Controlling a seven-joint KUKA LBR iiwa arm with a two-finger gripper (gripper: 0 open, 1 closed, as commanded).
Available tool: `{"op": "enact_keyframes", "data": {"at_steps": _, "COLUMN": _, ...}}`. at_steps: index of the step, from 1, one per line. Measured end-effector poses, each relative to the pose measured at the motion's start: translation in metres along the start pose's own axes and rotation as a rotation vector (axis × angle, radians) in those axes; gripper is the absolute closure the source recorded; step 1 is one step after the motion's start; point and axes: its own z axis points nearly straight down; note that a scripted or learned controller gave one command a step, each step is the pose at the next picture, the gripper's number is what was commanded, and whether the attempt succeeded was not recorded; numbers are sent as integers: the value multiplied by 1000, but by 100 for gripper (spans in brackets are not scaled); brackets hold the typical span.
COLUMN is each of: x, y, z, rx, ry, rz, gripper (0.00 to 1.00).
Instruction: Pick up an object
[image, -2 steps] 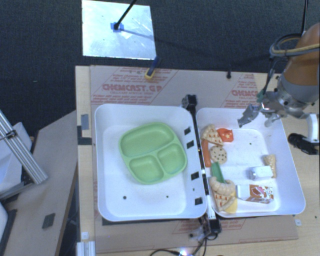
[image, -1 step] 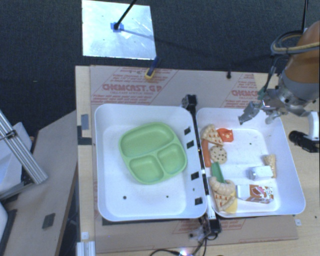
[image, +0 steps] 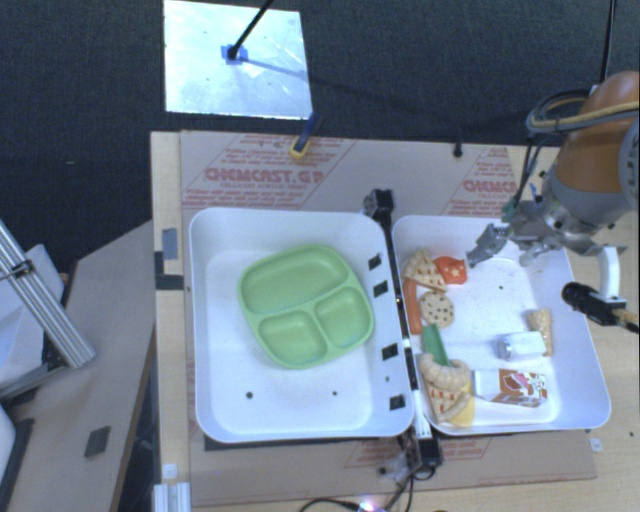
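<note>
Gripper (image: 487, 245) sits low over the right bin (image: 590, 385), near its back edge; the arm (image: 590, 165) enters from the right, orange band above the wrist. Whether anything sits between the gripper's tips, or how it stands, cannot be told from this view.

Objects in right bin, relative to gripper:
- Red piece (image: 451, 270) lies just to the left of and slightly below the gripper tip, close but apparently apart.
- Waffle-patterned wedge (image: 421, 268) touches the red piece on its left.
- Round cookie (image: 436, 310) lies below those two, nearer the camera.
- Orange strip (image: 410, 305) runs along the bin's left wall.
- Green piece (image: 435, 346) and a tan croissant-like item (image: 447, 377) lie further forward, with a yellow wedge (image: 457, 408) at the front-left corner.
- Small grey can (image: 522, 346) lies on its side mid-bin, well apart from the gripper; a tan biscuit (image: 541, 327) is just beside it on the right.
- Flat carton with red print (image: 512, 386) lies near the front.

Left bin (image: 215, 400) holds a green divided tray (image: 305, 305), three compartments, set at a slant.
</note>
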Motion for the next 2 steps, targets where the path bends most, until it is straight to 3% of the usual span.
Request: {"op": "enact_keyframes", "data": {"at_steps": 2, "x": 5, "y": -9, "z": 86, "rx": 2, "ry": 1, "rz": 0, "gripper": 0}}
